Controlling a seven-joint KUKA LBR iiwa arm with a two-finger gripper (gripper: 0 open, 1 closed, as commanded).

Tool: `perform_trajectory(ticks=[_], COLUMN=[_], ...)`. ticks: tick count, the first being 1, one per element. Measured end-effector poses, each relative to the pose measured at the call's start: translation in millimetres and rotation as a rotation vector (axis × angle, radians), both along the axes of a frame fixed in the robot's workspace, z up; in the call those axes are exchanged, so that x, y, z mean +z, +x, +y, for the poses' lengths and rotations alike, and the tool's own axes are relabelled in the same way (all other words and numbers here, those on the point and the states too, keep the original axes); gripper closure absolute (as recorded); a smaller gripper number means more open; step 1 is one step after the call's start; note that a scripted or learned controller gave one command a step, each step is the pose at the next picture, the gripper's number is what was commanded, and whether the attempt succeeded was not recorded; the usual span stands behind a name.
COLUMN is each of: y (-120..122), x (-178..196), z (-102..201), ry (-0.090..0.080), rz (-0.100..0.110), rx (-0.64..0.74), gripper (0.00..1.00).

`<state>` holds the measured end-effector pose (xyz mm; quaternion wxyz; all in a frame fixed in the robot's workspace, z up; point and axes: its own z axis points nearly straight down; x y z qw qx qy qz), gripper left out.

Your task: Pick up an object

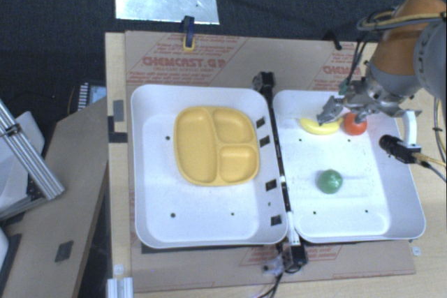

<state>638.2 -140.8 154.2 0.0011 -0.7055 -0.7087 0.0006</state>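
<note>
Banana [318, 126]: yellow, lying in the far part of my right bin, just under and beside my fingers; its left end juts out past them toward the bin's middle.
Bench [209, 56]: brown board under both bins, with bare margin showing along the far side and a thin strip on the near side.
Left bin [150, 220]: white, shallow, its right rim meets the right bin's rim along a dark centre seam.
Right bin [391, 220]: white, shallow; the near half is mostly open floor, so there is wide room there.
Yellow tray [213, 146]: three compartments, sits in the middle of the left bin, with bare floor all round it, well apart from every rim.
My arm [405, 45]: reaches in from the right over the far right corner of the right bin.
My gripper [334, 110]: low over the banana, near the far rim; I cannot tell how wide my jaws stand or whether they grip anything.
Green ball [330, 181]: centre of the right bin, well apart from all rims.
Red-orange fruit [355, 125]: just right of the banana, below my wrist.
</note>
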Motion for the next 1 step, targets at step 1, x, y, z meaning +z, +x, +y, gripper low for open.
perform_trajectory(ticks=[1], y=[-10.4], x=[-52.8], z=[2.6], ry=[0.000], rz=[0.000], rx=[-0.004], gripper=[0.00])
